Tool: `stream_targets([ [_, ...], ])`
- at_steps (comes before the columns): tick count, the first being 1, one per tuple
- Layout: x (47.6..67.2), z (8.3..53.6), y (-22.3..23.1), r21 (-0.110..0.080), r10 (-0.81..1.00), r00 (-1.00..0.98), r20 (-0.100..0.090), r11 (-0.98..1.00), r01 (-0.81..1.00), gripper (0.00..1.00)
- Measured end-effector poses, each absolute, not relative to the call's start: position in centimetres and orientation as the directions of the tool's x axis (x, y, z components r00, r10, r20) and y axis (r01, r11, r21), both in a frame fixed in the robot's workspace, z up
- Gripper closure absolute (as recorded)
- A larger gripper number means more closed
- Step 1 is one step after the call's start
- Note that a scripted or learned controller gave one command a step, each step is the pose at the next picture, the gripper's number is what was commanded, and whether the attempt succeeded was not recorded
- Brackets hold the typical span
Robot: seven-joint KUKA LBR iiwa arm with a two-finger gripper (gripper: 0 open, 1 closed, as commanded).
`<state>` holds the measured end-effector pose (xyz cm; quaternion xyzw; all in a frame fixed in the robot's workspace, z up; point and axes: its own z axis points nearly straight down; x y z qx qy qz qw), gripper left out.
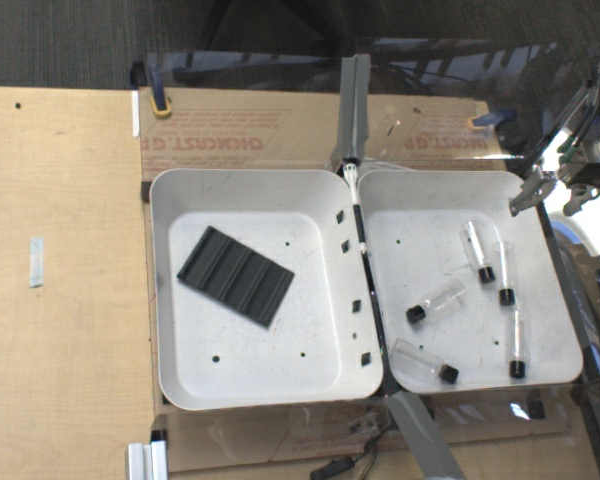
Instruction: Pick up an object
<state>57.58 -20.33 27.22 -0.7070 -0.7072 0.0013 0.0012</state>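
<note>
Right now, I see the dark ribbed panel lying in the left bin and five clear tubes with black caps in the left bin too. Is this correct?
Not quite. The dark ribbed panel does lie in the left bin, but the five clear tubes with black caps, such as this one, lie in the right bin, as the camera view shows.

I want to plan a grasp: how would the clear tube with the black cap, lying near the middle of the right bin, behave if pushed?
The tube looks round and smooth, so it would probably roll or slip. It looks clear and thin, so probably light.
</note>
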Motion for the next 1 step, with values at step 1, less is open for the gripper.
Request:
stream_targets([
  [1,59.67,9.31,-21.44,0.000,0.997,-0.075,0.009,0.075,0.997,0.00],
])
